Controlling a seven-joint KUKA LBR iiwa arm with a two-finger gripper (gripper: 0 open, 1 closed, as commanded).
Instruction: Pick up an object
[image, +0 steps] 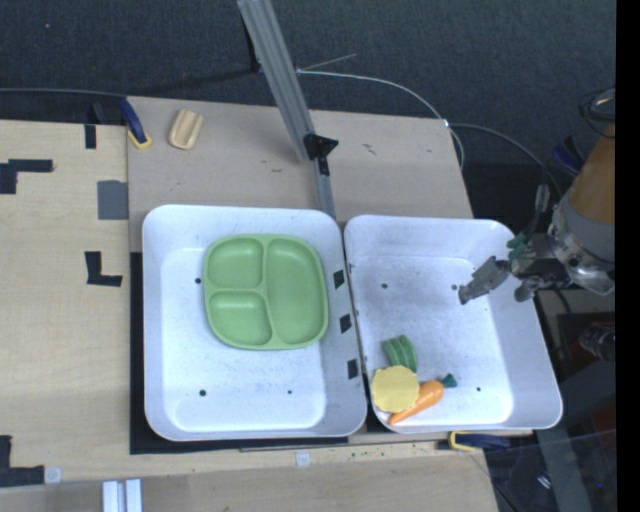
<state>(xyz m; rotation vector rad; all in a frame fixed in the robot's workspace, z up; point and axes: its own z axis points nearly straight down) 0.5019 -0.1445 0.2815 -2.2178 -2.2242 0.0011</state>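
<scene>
Your bench (60, 300) carries two white bins. The left bin (170, 330) holds a green divided plate (266, 292). The right bin (520, 380) has, along its near edge, a toy carrot (422, 398), a yellow piece (394, 386) and a green piece (401, 352) (all clustered together). The pincer (490, 280) hovers above the right bin's far right part, open with nothing between its fingers.

Yellow piece (395, 388), carrot (422, 398), green piece (401, 352) clustered together.
</scene>
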